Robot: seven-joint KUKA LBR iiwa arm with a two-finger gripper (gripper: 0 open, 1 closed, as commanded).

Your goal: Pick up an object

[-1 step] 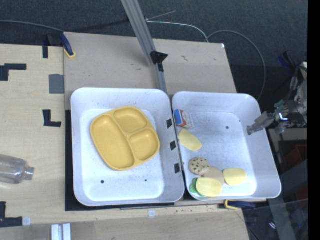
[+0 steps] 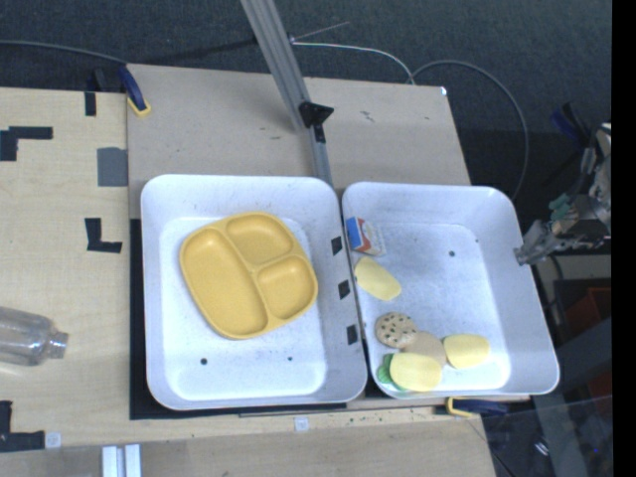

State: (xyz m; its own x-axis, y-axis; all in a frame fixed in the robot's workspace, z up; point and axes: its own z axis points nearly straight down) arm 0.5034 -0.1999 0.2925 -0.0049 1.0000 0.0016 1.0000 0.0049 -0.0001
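A robot gripper waits at the right rim of the right bin; it is too small and blurred to tell how it is set, and nothing is seen in its hold. Candidate objects lie well apart from it, along the bin's left and near sides: a pale yellow piece by the dividing wall, a cookie nearer, and a yellow lump at the near edge. The left bin holds a yellow divided plate. A clean pick likely favours the lone yellow piece, approached from straight above, away from the crowded near cluster.
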